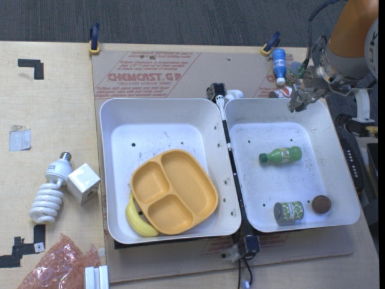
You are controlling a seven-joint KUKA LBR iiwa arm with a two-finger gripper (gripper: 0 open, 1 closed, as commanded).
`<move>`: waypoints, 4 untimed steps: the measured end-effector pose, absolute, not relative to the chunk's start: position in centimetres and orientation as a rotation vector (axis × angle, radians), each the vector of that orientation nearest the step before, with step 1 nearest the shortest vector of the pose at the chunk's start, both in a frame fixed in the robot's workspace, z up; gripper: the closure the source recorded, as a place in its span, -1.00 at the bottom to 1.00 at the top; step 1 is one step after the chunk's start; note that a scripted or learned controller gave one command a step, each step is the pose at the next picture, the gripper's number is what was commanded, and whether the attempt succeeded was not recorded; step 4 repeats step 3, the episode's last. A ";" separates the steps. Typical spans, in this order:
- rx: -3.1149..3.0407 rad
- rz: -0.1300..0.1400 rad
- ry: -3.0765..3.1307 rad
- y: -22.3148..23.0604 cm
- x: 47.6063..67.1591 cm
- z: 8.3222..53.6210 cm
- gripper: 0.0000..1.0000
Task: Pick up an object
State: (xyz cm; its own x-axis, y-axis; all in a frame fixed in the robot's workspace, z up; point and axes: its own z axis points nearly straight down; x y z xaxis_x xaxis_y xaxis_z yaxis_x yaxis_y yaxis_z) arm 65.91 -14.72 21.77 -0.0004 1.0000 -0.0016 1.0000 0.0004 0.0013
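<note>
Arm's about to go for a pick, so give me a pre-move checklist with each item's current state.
1. Targets in the right bin: green bottle, can, brown round object present, ok.
2. Targets spaced apart: bottle lies alone mid-bin, ok.
3. Tool over a target: it sits at the bin's far rim, not ok.
4. Tool finger state: cannot tell.
5. Left bin: yellow tray covers part of the banana, not ok for picking.

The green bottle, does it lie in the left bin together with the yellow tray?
No, the green bottle lies on its side in the right bin, while the yellow tray sits in the left bin.
</note>
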 end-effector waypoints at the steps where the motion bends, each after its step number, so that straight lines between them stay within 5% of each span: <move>1: 2.222 0.000 2.220 -15.7 64.9 12.1 -1.00; 2: 2.220 -0.001 2.219 -20.8 65.9 18.4 -1.00; 3: 2.218 0.000 2.224 -17.0 65.9 12.1 -1.00; 4: 2.218 0.000 2.224 -17.0 65.9 12.1 -1.00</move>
